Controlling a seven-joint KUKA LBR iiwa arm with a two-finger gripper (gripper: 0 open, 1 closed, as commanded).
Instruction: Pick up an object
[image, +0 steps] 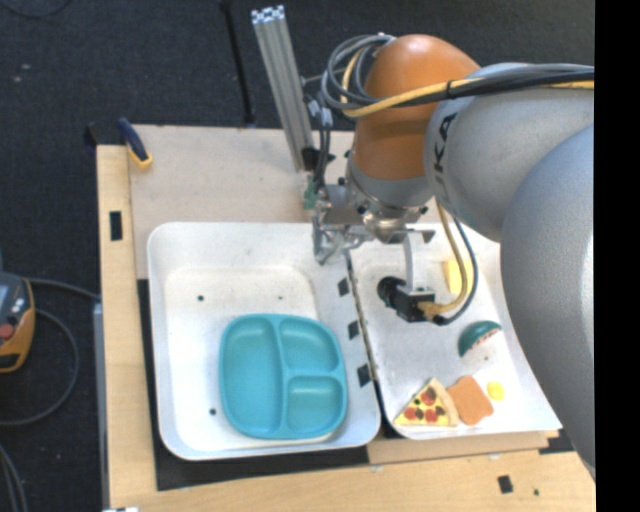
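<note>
Fingers (330, 245) near the left bin's (170, 270) far-right corner; their spread cannot be told. Teal tray (282, 377) fills its near half; pizza slice (428, 405) at right bin's (520, 380) near edge.

In the right bin (520, 395), a pizza-slice toy (427, 405) lies flat at the near edge. Touching it, toward the arm's side, is an orange block (469, 399), then a small yellow piece (495, 391). Farther back lies a green-and-white rounded object (479, 336).
</note>
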